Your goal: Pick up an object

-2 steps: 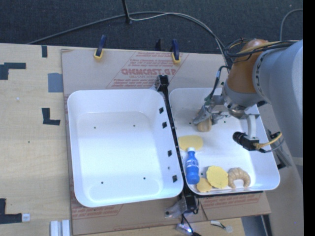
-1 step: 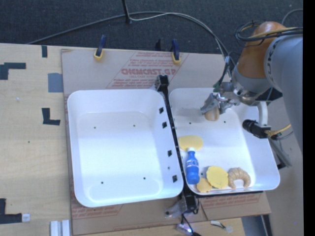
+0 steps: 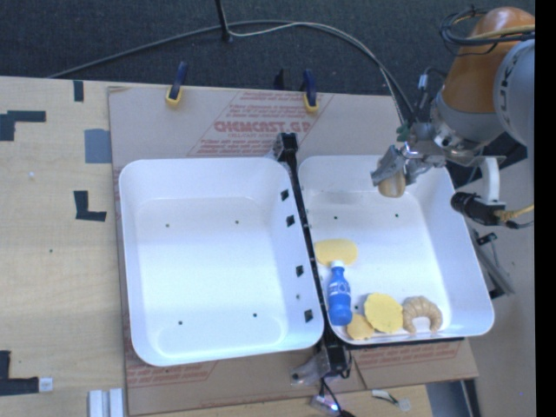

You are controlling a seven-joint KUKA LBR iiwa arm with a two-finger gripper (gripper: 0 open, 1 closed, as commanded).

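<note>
Tan and rounded, a small lump (image 3: 393,186) sits right at the tip of the gripper (image 3: 395,174), over the far right part of the right bin (image 3: 452,233). From the camera view the lump seems pinched between the grey fingers, so the gripper looks closed on it, though whether it hangs free of the bin floor or rests on it cannot be told from this slant.

The other things lie well apart from the gripper, toward the near edge of the same bin: a yellow disc (image 3: 336,252) by the divider, a blue bottle (image 3: 338,295) just nearer the camera with its long axis running roughly far-to-near, and in the near corner an orange piece (image 3: 359,327), a second yellow disc (image 3: 383,313) and a croissant (image 3: 421,314) crowded together, touching. The left bin (image 3: 139,233) sits beside the right one on the tabletop (image 3: 52,233).

The arm (image 3: 486,68) reaches in from the right, its orange band high, its wrist bent down and leftward so the gripper points at the bin's far wall. A straight lift would seem to be what remains.
</note>
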